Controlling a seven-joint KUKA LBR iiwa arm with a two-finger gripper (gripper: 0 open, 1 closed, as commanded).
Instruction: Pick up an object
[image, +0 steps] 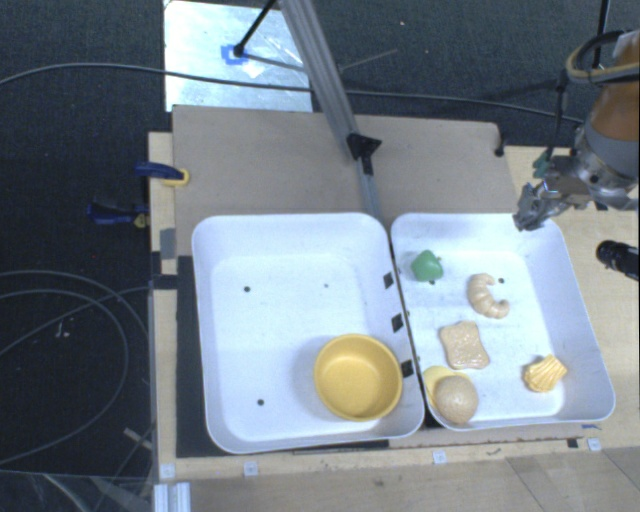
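presently, at the time of inspection, the gripper (530, 215) stood over the far right corner of the right bin (575, 290), above its rim and well apart from every item in it; nothing was seen between its tips, and whether the claw was open or closed could not be told at this size and angle. the task named no particular object, so the candidates were recorded as found. in the right bin lay a green pepper-shaped piece (428, 265) near the dividing edge, a croissant-shaped piece (487, 296) near the middle, a cracker-like square (464, 345) nearer the front, a yellow ridged piece (544, 374) toward the front right, and a round tan piece (456, 398) at the front left corner, touching a small yellow item beside it (its form could not be made out). the left bin (225, 300) held a yellow bowl (357, 376) at its near right. in this inspector's judgement the step in hand was the approach, with no grasp yet made. the croissant-shaped piece was judged the nearest candidate with free space around it. the next move would call for travel inward and toward the front from the corner, alignment over the chosen item, and a descent with the claw spread wide enough to straddle it before closing.
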